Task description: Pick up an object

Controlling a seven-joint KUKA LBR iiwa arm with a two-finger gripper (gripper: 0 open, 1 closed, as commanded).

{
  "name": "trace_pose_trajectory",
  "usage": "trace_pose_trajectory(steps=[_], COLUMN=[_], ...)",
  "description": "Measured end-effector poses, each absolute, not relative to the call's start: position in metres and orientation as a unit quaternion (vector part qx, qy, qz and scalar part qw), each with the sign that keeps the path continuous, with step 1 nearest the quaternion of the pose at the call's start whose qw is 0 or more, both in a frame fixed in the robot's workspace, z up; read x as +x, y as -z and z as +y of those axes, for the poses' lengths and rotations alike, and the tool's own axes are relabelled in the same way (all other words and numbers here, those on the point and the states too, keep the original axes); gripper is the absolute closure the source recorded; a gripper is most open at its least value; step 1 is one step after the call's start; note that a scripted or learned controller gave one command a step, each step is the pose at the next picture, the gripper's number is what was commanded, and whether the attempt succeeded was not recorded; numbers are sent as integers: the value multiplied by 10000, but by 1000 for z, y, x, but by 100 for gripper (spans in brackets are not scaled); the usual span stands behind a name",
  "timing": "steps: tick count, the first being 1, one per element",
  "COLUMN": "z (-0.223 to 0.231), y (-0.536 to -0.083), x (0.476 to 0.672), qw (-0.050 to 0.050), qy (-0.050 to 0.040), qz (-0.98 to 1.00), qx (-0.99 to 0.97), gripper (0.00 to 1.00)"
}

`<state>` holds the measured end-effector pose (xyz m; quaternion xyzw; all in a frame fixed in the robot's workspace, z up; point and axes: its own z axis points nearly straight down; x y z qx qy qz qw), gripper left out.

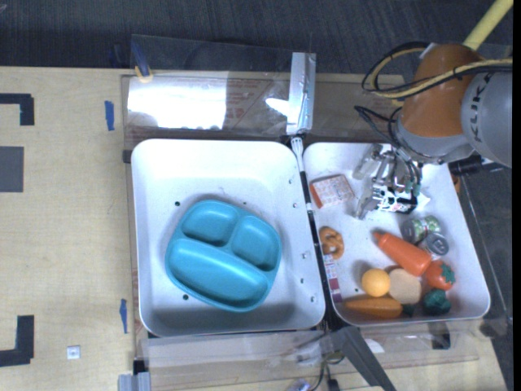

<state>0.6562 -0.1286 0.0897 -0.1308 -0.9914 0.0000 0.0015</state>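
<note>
Low along the near wall of the right bin: yellow-orange squash, orange ball, cream lump. Carrot just above them, pretzel to its left, red-print packet farther up. Gripper hangs above the carrot, beside the packet, fingers spread, nothing between them. Blue tray sits in the left bin.

Risk: toys crowd the carrot; a closing finger may strike a neighbour, or the carrot's smooth taper may slip out.
</note>
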Motion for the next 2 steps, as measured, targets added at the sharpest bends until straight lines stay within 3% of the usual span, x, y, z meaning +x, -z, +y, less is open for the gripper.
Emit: trace_pose_trajectory(steps=[1, 2], z=[-116, -141], y=[-136, -193], x=[631, 598], qw=[-28, -51], qy=[3, -14], qz=[-9979, -9545], qx=[647, 2981], gripper=[0, 0])
